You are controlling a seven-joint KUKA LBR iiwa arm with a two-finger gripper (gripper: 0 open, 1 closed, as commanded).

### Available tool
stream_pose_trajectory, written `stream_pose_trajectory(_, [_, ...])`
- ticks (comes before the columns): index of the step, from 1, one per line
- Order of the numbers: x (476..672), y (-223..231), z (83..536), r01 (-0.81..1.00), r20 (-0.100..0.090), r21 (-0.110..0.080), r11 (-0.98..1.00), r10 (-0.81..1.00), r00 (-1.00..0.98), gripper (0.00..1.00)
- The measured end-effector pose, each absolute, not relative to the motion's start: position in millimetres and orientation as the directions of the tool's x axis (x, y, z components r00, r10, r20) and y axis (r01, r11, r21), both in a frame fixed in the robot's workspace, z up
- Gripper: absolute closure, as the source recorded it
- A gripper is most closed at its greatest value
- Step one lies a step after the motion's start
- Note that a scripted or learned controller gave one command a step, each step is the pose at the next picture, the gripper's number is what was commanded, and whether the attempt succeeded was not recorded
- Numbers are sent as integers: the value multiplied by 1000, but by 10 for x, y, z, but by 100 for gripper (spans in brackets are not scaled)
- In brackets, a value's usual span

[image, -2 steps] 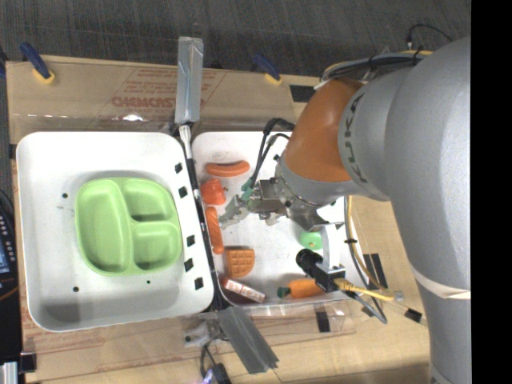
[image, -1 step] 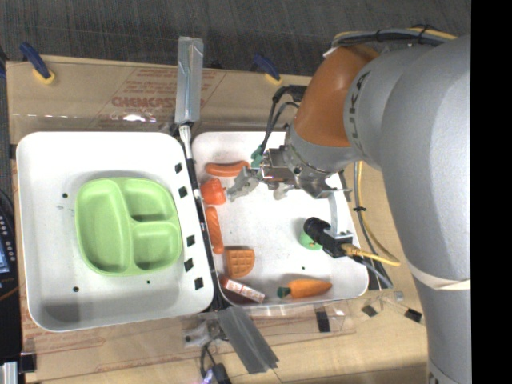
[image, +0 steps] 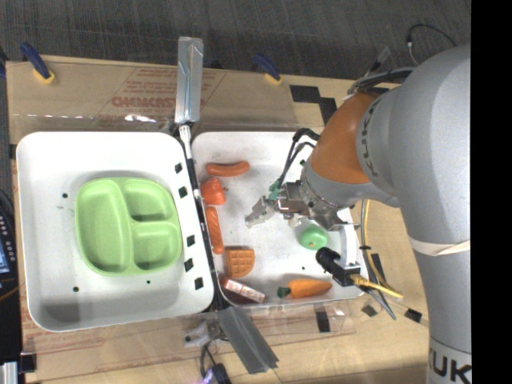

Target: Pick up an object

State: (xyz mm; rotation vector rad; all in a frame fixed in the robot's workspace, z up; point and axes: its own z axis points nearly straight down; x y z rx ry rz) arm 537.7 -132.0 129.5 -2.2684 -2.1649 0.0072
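The left bin (image: 40, 214) holds 1 green tray (image: 128, 226). The right bin (image: 264, 144) holds a sausage (image: 228, 168), waffle (image: 238, 260), carrot (image: 308, 288) and green ball (image: 312, 236). The tool (image: 260, 212) hangs left of the ball, fingers spread, pinching nothing.

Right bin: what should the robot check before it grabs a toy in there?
1. Toys to pick in the right bin: ok; a sausage, a waffle and a carrot lie there.
2. Gripper over that bin: ok, above its bare middle.
3. Something held already: cannot tell.
4. Nearest toy: ok; a green ball lies beside the wrist.
5. Carrot free to lift: not ok; it lies against the near wall.
6. Green tray out of the way: ok, in the left bin.
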Motion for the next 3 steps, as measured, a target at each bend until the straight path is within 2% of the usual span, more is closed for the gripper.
stream_pose_trajectory(1, [6283,-1073,962,992,-13,10,-123,992,123,0])
stream_pose_trajectory(2, [6237,-1784,1215,999,0,-1,-35,999,35,0])
stream_pose_trajectory(3, [6340,-940,1874,996,2,1,-90,996,90,0])
